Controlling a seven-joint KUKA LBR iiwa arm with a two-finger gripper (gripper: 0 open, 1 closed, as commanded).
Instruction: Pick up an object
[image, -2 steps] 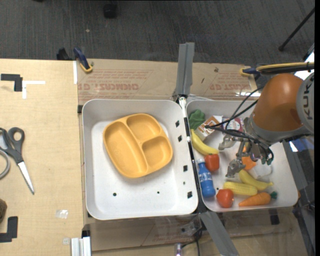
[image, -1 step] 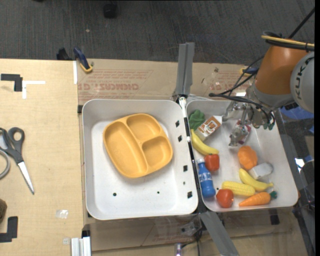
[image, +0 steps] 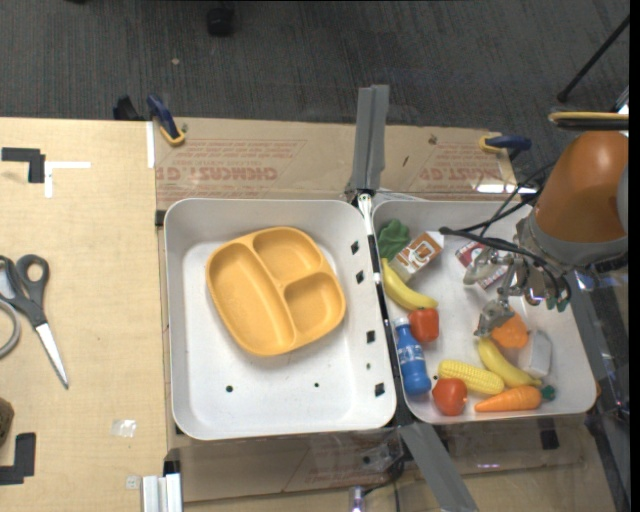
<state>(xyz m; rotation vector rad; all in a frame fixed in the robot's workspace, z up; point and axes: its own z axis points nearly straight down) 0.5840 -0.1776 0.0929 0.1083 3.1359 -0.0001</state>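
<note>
The right bin (image: 500, 416) holds several toy foods. Among them are a green leafy piece (image: 392, 238), a small carton (image: 418, 254), a banana (image: 403, 288), a red tomato (image: 425, 324) and a blue bottle (image: 410, 358). There are also a corn cob (image: 470, 376), a second red tomato (image: 449, 396), a carrot (image: 508, 401), a second banana (image: 505, 365) and an orange piece (image: 516, 336). My gripper (image: 495, 320) reaches down into the bin's right half, just at the orange piece's upper left edge. The wrist and cables hide part of a red and white packet (image: 470, 255).
The left bin (image: 190, 330) holds a yellow divided plate (image: 275, 290). Scissors (image: 35, 300) lie on the wooden bench at far left. A pale grey item (image: 541, 352) lies by the right bin's right wall. A grey divider (image: 370, 140) stands behind the two bins.
</note>
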